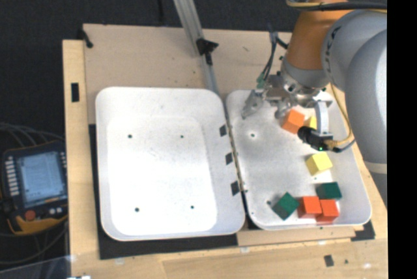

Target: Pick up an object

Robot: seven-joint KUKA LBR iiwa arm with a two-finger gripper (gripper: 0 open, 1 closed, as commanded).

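My gripper [266,108] hangs over the far end of the right bin [260,160], below the arm's orange band. Its fingers are spread apart with bare bin floor between them, so it is open and holds nothing. An orange block [294,120] lies just right of the right-hand finger, with a bit of a yellow block [312,121] behind it. Whether the finger touches the orange block is unclear. Nearer the front lie a yellow block [318,163], two green blocks [285,205] [329,190] and two orange-red blocks [310,206] [330,209].
The left bin [163,160] sits beside the right one, joined by a raised divider [231,154]. A slanted metal rail [186,4] runs from the top down to the bins' far edge. A black cable [322,137] loops by the wrist.
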